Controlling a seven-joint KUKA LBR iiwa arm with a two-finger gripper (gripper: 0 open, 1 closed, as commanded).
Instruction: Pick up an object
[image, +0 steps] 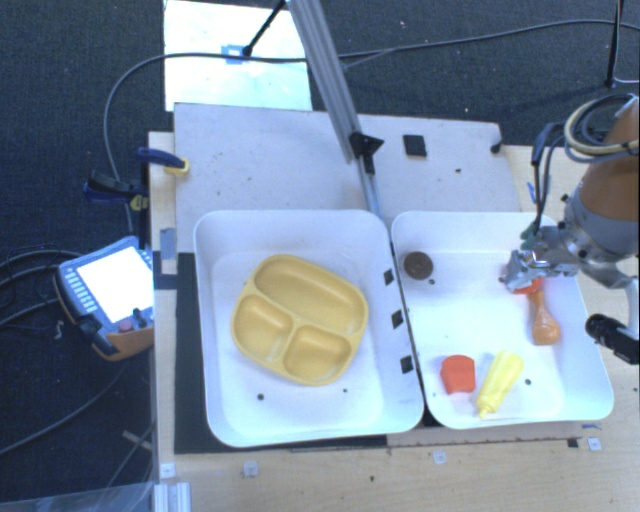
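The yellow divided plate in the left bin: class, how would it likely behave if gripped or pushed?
The plate looks like moulded plastic, so probably stiff and light. It lies flat and wide on the left bin, so a push would likely slide it, not tip it. Its smooth low rim may slip from the gripper.

One fixed camera looks down at a slant over both white bins (300, 225), bench edge nearest.

Arm (605, 200) reaching in from right, hand (525, 272) lowered.
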